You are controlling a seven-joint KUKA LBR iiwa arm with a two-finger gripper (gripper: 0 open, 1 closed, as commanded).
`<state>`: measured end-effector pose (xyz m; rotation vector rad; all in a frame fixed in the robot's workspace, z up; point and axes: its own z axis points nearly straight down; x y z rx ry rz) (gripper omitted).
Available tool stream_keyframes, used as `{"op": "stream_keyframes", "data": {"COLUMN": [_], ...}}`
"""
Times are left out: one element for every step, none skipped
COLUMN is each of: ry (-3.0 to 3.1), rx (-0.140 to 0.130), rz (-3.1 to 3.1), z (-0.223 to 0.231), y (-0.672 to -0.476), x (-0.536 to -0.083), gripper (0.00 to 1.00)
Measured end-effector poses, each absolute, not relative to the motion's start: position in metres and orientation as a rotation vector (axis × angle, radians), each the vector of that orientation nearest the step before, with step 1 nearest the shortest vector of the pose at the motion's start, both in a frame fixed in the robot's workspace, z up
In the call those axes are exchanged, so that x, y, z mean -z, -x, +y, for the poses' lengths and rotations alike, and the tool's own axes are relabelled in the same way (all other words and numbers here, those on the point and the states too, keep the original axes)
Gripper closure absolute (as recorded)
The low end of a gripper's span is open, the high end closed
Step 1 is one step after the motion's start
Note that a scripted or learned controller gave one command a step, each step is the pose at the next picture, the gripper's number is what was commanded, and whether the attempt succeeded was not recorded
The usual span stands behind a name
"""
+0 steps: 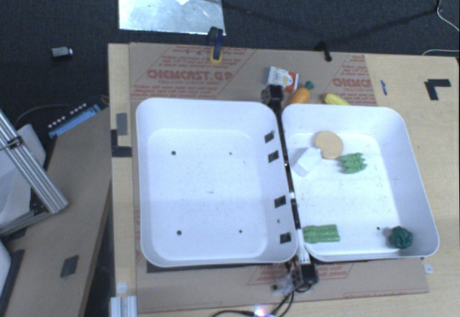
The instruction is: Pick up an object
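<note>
dark carpet is surrounding a cardboard-topped bench (187, 67) that is bearing two white bins. the right bin (413, 186) is holding a tan disc (329, 144), two green pieces (352, 162) (320, 233) and a dark green lump (400, 238), its shape hard to make out.

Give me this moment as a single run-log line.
task: pick up an object | right white bin: round tan disc, green leafy piece, green ridged block, dark green ball | held: nothing seen
</note>
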<state>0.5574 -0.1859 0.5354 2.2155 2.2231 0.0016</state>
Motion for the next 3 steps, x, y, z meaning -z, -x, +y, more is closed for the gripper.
{"op": "stream_keyframes", "data": {"ry": [-2.215, -2.215, -2.219], "rx": [-0.003, -0.002, 0.0], "rz": [2.223, 2.224, 2.214], "z": [-0.169, -0.151, -0.21], "y": [-0.547, -0.536, -0.586], "x": [-0.536, -0.535, -0.535], "gripper": [1.0, 1.0, 1.0]}}
